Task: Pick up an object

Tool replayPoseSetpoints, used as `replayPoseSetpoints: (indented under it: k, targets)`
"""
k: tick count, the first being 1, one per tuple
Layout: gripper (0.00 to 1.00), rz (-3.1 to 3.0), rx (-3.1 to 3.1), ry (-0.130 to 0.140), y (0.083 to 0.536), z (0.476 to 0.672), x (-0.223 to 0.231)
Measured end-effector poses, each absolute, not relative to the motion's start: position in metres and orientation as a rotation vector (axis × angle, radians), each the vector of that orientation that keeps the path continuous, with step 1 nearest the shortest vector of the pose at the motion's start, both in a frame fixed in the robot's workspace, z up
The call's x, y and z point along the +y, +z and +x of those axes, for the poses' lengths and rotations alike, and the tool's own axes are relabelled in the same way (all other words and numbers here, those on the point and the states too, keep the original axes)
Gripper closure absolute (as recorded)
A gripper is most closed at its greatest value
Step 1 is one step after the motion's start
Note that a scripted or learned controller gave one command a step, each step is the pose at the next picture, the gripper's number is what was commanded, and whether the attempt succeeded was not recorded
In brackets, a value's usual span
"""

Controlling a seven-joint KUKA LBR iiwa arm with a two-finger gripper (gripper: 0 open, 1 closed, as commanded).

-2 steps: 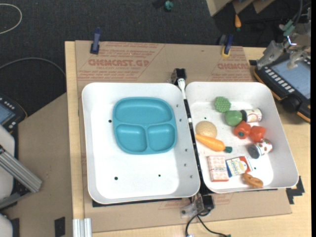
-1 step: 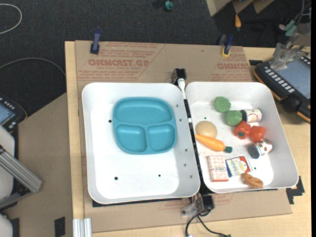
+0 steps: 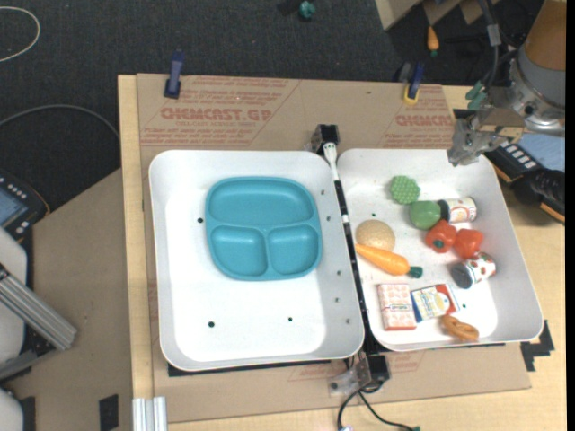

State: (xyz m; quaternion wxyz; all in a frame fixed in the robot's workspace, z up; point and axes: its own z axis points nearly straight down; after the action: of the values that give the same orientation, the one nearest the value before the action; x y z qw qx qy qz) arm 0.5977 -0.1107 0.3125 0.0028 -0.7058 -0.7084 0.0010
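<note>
While your gripper (image 3: 466, 148) hovers over the right bin's (image 3: 512, 241) far rim, grip unreadable, open floor lies beside the green ball (image 3: 404, 189).

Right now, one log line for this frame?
end effector: above right bin far corner, holding nothing seen | carrot: lying in right bin | blue tray: in left bin

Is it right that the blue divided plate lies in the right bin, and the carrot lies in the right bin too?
Not quite. The camera view shows the plate in the left bin, not the right one. The carrot does lie in the right bin.
</note>
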Motion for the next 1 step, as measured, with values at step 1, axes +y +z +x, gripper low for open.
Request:
replayPoseSetpoints:
  k: [1]
  targets:
    - [1.00,-2.213,-2.220,0.004,0.2849,0.5578,-0.0681]
